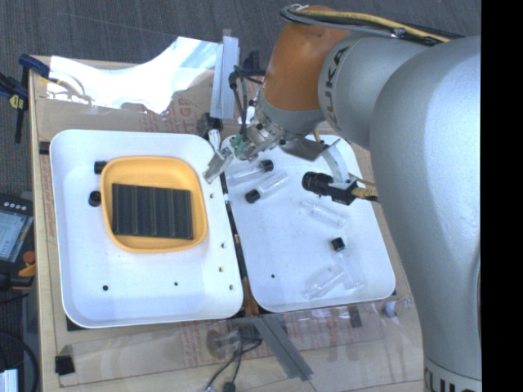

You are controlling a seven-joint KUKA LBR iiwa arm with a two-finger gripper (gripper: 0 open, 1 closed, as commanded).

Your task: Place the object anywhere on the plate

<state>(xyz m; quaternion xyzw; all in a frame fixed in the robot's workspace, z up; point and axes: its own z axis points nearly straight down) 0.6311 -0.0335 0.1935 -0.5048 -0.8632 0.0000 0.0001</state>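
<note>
The clear plastic tubes (331, 280) lying in the right bin (372, 243) look light, stiff and slippery, best pinched across the middle; the gripper (219, 160) hovers at the bins' far junction, its state unreadable.

Part of "KUKA" lettering legible on arm (392, 80), dark letters on grey casing just beside the orange band (302, 64); only "UK" clear. Small screen on device (12, 231) at left edge, characters too small to read. Nothing else legible.
</note>
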